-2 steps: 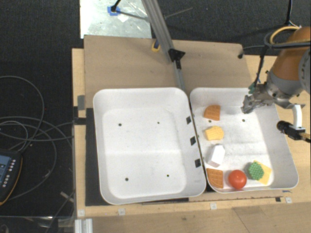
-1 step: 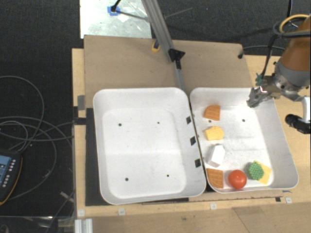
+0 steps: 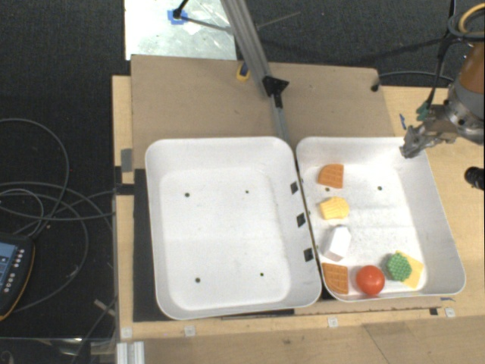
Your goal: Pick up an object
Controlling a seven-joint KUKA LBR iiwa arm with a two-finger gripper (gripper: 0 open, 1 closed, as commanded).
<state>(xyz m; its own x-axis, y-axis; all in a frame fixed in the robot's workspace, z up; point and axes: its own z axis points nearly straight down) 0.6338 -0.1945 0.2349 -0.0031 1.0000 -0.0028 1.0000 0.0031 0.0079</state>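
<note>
Gripper [image 3: 413,144] sits at upper right corner of right bin [image 3: 424,203], above the rim/back wall, arm coming in from right w/ orange band just visible at frame edge. Can't tell how the hand is set, too small and dark here. Nothing visibly in it.

Objs all in right bin, mostly along its left side and front:
- orange waffle-like piece [image 3: 330,176] near back-left, apart from gripper
- yellow block [image 3: 333,208] just below it, close but not touching as far as I can see
- white block [image 3: 337,243] further fwd, tilted
- second orange waffle piece [image 3: 336,277] at front-left corner, just beside white block, poss touching
- red ball [image 3: 370,280] right of that, near front wall
- green bumpy obj [image 3: 397,265] sitting on/against a yellow piece [image 3: 411,271], front-right area, just beside red ball

Gripper well apart from every obj; nearest is the back waffle piece, still clear across the bin floor.

Left bin [image 3: 163,203] adjoins right bin, black clips along the shared edge. Both on brown bench board [image 3: 197,97]. Grey pole [image 3: 246,32] slants from top to between the bins. Cables on dark floor at left, pendant [image 3: 11,268] at far left edge
</note>
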